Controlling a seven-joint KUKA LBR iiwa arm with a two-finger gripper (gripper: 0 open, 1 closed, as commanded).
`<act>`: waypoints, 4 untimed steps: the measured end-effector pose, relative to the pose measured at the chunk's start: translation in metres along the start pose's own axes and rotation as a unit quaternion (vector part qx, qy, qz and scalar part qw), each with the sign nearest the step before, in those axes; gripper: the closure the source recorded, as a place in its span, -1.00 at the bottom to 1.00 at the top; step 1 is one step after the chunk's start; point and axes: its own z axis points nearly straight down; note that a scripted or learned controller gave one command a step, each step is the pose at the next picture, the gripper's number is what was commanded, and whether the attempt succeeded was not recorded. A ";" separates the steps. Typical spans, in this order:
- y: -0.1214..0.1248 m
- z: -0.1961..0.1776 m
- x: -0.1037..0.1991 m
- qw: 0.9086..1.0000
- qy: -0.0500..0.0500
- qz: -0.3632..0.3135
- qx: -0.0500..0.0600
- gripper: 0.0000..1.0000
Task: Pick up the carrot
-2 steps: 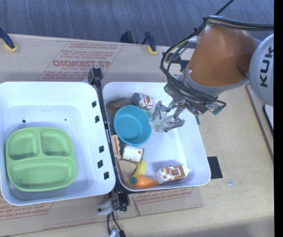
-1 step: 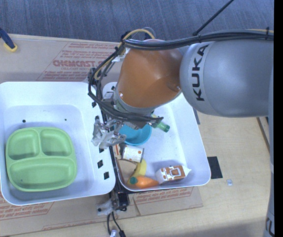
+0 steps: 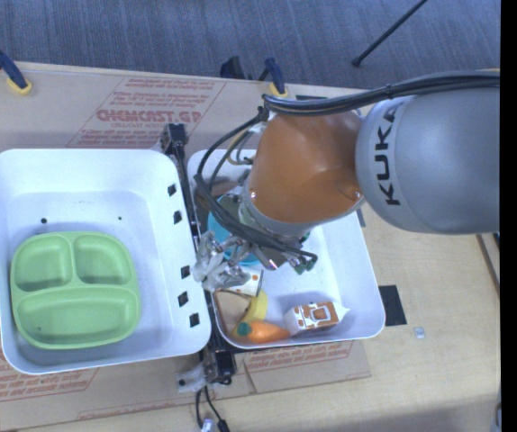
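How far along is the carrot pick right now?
Done: the arm is over the right bin, with the end effector down by that bin's left wall. In hand: nothing seen. Left: the carrot lies at the bin's near edge beside a banana and a small carton, not yet grasped or lifted.

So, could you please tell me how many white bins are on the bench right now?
2. The left bin holds a green divided plate; the right bin, beside it, holds the carrot and other small items, with the arm covering much of it.
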 end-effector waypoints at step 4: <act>0.029 0.000 -0.050 0.954 -0.004 -0.301 0.000 1.00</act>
